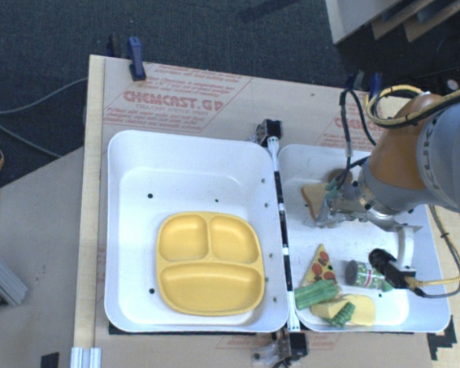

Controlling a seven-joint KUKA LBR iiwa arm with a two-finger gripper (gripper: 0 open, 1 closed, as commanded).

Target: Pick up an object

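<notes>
My gripper point(331, 204) is down in the upper left part of the right bin point(421, 322), on the end of the grey arm with its orange band point(397, 160). A tan flat piece point(313, 195) lies just left of the gripper, touching or partly under it. Nearer the front of this bin are a pizza slice toy point(320, 265), a green vegetable toy point(316, 294), a yellow wedge point(362, 311) with a small green piece point(345, 313) on it, and a small dark bottle point(370, 275).
The left bin point(133, 177) holds a yellow divided plate point(209, 263). A black clamp point(270, 130) sits at the far end of the ridge between the bins. Cables run along the right bin's right side.
</notes>
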